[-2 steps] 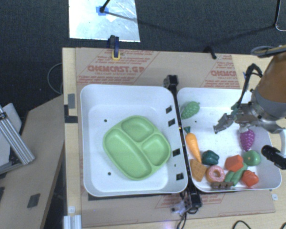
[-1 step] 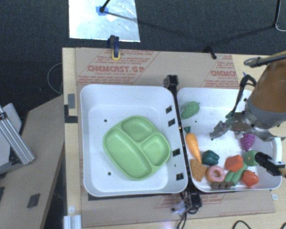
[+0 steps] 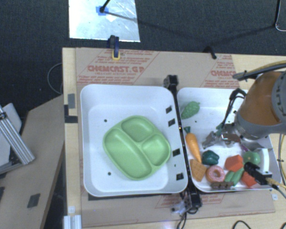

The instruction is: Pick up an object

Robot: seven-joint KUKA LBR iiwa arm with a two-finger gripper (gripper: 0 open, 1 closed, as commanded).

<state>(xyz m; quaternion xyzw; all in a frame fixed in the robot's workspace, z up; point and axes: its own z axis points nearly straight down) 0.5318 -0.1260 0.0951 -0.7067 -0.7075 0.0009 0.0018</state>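
The right bin [image 3: 214, 104] holds a pile of toy food: an orange carrot [image 3: 193, 146], a green leafy piece [image 3: 190, 109], a dark green item [image 3: 210, 157], a pink-frosted donut [image 3: 215, 174], a red piece [image 3: 233, 162], and green pieces [image 3: 251, 157] along the right. My gripper [image 3: 218, 137] hangs low inside this bin, just above the dark green item and right of the carrot. Its metal fingertips point left. No object shows between them.
The left bin [image 3: 93, 104] holds a light green divided plate [image 3: 136, 147]. A black divider with clips [image 3: 176, 123] separates the two bins. The arm's grey and orange body [image 3: 264, 104] covers the right bin's far right side. Cables run along the bench front.
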